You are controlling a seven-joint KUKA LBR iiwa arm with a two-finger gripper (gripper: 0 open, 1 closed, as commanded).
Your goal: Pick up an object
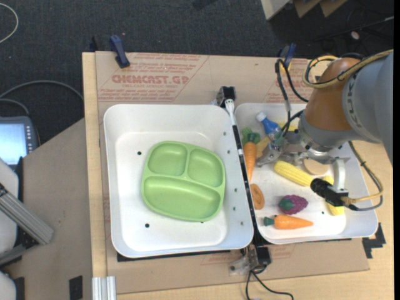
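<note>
1. The likeliest target is the corn cob (294, 173), which lies in the right bin (361, 230), right of frame centre. Its long axis runs from upper left to lower right.
2. The gripper (280, 150) sits just above and to the left of the cob's upper-left end, low inside the same bin. Whether it touches the cob cannot be determined.
3. The state of the gripper cannot be determined; the wrist body covers it. No object is seen held.
4. The decisive relation: the cob lies down and to the right of the gripper, so a grasp probably requires a short shift along that diagonal, closing across the cob's short axis.
5. Neighbouring items in the right bin: a long carrot (250, 159) along the left wall, a blue bottle (270, 125) towards the top, a purple toy (292, 203) and a second carrot (292, 223) near the bottom edge.
6. The left bin (119, 186) holds a green divided plate (183, 180), well apart from the gripper.
7. Both bins rest on the worktop (156, 77).
</note>
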